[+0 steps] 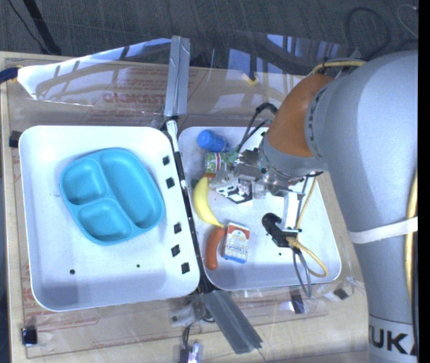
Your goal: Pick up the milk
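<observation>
A: Where was the milk?

B: In the right bin, toward 6 o'clock, lying just beside the sausage, with the banana at its 11 o'clock.

A: And the jaws?

B: Over the bin's middle, at 12 o'clock from the milk. I couldn't tell their opening or any hold.

A: Best approach?

B: Probably descend squarely over the carton, clear of the sausage.

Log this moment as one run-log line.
arm: over right bin | pincer: low near banana | milk: lying beside hot dog, ungrasped | left bin: blue plate
</observation>
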Robot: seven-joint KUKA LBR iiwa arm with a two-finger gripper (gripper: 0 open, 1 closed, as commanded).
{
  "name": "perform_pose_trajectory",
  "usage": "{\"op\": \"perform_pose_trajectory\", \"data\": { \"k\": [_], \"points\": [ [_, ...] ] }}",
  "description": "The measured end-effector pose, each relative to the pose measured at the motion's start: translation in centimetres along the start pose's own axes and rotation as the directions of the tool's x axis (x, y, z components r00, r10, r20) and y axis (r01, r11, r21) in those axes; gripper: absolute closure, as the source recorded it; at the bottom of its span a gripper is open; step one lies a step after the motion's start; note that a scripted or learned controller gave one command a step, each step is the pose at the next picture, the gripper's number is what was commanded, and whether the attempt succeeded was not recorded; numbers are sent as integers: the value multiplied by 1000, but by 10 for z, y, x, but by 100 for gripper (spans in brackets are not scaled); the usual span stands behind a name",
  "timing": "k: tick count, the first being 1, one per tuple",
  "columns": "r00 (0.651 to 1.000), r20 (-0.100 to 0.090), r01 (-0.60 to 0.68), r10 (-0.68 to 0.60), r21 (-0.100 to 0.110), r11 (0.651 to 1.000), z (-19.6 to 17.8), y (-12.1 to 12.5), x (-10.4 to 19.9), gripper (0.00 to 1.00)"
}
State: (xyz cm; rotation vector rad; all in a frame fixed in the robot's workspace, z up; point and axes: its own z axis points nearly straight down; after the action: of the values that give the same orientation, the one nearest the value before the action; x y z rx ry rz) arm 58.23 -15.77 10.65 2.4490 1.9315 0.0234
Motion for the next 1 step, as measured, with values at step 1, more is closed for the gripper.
{"op": "perform_pose_trajectory", "data": {
  "k": [1],
  "points": [
    [1000,1,6,-6,-8,1000,-15,4,0,100]
  ]
}}
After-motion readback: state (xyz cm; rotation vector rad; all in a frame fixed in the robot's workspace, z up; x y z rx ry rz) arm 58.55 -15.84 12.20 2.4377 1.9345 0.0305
